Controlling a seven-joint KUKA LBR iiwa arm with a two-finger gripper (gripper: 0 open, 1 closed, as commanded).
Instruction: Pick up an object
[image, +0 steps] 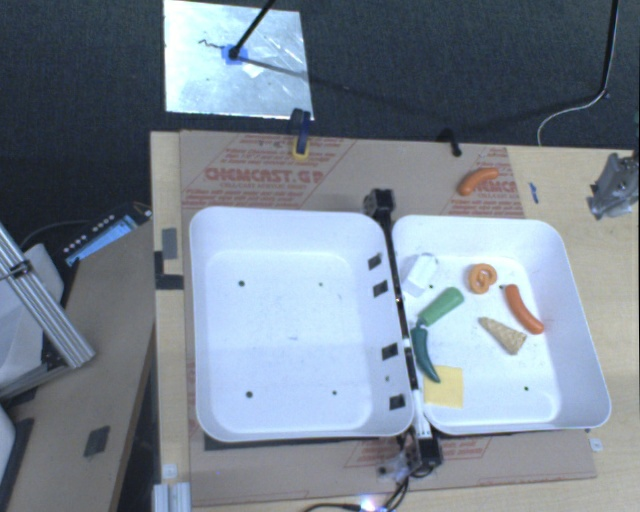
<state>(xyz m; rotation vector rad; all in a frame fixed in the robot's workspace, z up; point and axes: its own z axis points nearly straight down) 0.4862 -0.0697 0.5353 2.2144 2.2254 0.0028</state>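
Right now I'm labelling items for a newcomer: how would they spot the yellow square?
Look in the right-hand shallow white bin, at its near left corner. The flat pale yellow square lies there, beside the dark green pepper's tip, the sole flat, square-cornered piece.

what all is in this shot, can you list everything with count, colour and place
shallow white plastic bins: 2, white, side by side on the bench; left one, right one
green pickle-shaped toy: 1, green, right bin, near its left wall
dark green pepper-shaped toy: 1, dark green, right bin, below the pickle
yellow flat square: 1, yellow, right bin, lower left
orange ring-shaped toy: 1, orange, right bin, upper middle
orange-red sausage-shaped toy: 1, right bin, right of the ring
tan wedge: 1, tan, right bin centre
white piece: 1, right bin, upper left
orange sausage-shaped toy: 1, bench behind right bin
grey gripper: 1, right edge
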